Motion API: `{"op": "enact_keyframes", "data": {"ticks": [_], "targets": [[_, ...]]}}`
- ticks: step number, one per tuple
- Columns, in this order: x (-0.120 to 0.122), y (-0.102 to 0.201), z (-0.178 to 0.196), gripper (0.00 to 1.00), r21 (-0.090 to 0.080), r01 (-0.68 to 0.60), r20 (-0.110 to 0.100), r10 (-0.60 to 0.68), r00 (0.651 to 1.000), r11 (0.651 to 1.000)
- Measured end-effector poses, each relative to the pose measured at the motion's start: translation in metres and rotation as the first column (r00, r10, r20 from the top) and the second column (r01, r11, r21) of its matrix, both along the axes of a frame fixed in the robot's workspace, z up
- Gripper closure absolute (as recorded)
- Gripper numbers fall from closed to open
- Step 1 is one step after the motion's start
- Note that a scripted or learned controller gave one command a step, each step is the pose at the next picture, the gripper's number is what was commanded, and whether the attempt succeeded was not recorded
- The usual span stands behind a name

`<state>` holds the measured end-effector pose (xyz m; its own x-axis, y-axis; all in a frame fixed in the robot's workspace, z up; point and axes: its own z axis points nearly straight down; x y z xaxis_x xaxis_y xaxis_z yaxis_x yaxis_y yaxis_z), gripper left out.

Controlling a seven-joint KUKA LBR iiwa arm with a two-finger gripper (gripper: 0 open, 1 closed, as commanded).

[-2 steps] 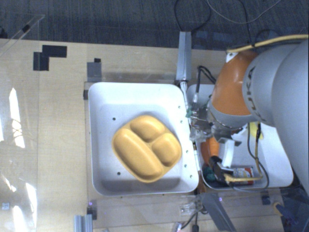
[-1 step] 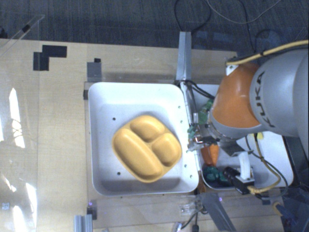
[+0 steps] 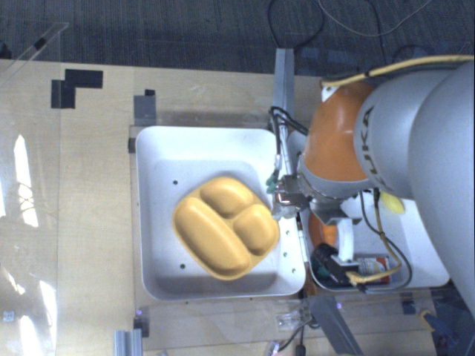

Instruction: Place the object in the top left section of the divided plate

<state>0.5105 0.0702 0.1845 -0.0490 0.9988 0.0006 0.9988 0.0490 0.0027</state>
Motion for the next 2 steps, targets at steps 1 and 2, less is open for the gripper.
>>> {"op": "enact_keyframes", "data": {"ticks": [1,2], "targets": [[-0.019,0.055,-0.081,1.0,0.001,0.053,0.0,-0.053,0.999,0.999],[-0.018,0.044,-0.091,1.0,-0.001,-0.378,0.017,0.378,0.926,0.926]]}}
